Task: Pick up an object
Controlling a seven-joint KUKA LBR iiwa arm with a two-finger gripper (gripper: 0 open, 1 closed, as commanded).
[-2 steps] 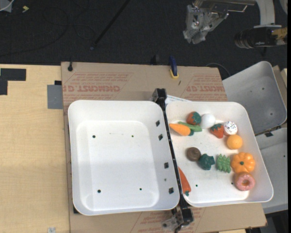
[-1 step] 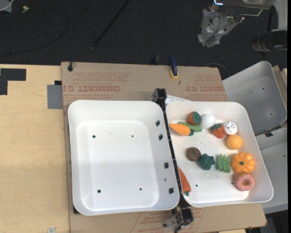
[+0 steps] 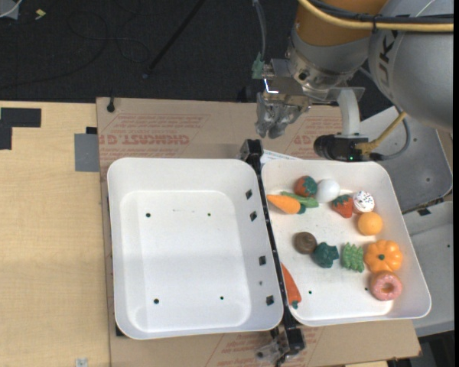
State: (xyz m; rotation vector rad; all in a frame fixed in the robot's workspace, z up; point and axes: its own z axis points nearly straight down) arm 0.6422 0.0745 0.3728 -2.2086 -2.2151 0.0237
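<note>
The light wooden desk [image 3: 38,228] fills the left of the frame, with a brown cardboard sheet [image 3: 176,128] laid under two white bins. Beyond the desk, along the top, the floor is dark with loose cables [image 3: 99,21]. The left bin [image 3: 183,247] sits centre frame; the right bin [image 3: 409,281] holds toy food, among them a pumpkin [image 3: 383,255], a pink donut [image 3: 385,286] and a carrot [image 3: 284,202]. The tool [image 3: 274,125] hangs above the right bin's upper left corner, carrying nothing; how far it is spread I cannot tell.
</note>
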